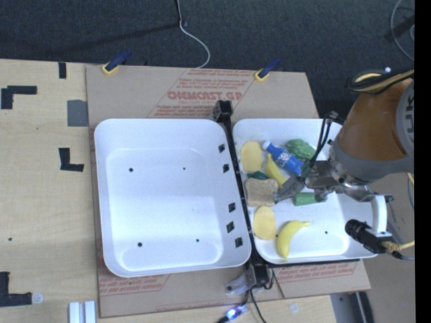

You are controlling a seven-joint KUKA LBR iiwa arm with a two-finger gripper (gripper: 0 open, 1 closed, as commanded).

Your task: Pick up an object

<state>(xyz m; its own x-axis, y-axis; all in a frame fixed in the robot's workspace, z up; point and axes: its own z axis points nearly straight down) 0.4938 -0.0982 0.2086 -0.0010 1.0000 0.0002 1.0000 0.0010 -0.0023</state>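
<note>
Lower right of the frame: a small yellow plastic banana (289, 235), light, stiff and slick, best pinched across its middle. Beyond it, mid-right, the dark two-finger gripper (291, 190) hovers; its grip cannot be told.

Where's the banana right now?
The banana lies in the right-hand bin, near its front edge, just right of a pale yellow round piece and below the gripper.
</note>
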